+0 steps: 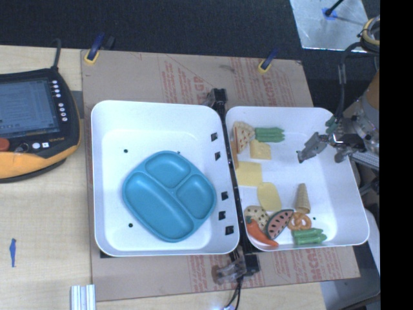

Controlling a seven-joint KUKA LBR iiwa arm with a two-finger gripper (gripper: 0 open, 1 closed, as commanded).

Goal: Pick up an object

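Observation:
The right bin [335, 192] holds several toy foods. At its far left lie a waffle wedge [242, 134], green beans [269, 134] and three yellow cheese pieces [261, 150] [250, 173] [269, 196]. Along the near side lie an ice-cream cone [302, 197], a pretzel [299, 221], a watermelon slice [279, 221], a green pod [308, 237], a red pepper [260, 233] and a cookie [253, 214]. My gripper [326, 151] hangs over the bin's far right part, open, with nothing between its fingers. It is above bare bin floor, right of the cheese.
The left bin [110, 141] holds a blue divided plate [169, 195]. A control tablet [32, 118] lies at the far left on the bench. Black clips [219, 99] join the bins along the middle. Bare floor lies in the right bin's centre.

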